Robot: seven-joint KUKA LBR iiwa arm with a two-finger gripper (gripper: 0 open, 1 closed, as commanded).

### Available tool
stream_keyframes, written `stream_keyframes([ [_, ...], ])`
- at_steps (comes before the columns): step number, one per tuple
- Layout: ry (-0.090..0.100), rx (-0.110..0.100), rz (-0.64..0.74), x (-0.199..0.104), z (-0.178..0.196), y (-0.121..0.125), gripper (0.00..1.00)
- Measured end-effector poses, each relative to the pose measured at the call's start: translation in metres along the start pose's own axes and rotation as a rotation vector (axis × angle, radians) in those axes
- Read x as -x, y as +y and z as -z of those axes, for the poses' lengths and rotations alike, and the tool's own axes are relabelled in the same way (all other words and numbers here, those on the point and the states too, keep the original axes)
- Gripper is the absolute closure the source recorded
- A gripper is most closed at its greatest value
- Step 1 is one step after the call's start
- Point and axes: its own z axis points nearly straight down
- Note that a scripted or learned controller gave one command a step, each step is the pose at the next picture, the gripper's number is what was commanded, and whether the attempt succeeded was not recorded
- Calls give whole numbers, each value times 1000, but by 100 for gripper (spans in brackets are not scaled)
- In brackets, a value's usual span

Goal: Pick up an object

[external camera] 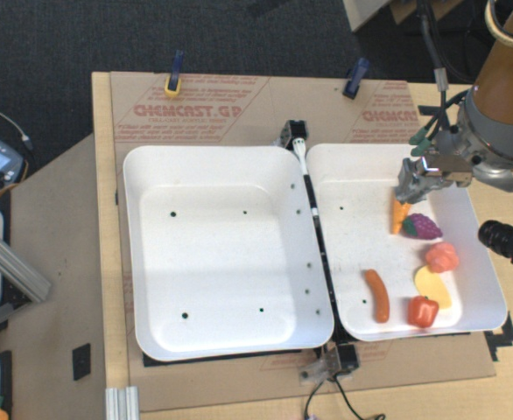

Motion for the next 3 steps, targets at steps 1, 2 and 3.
stream_keyframes([
  [1,4,-4,11,-68,48,-2,100],
  [2,6,-2,11,-134,130,-20,100],
  [3,6,-3,10,-202,194,2,100],
])
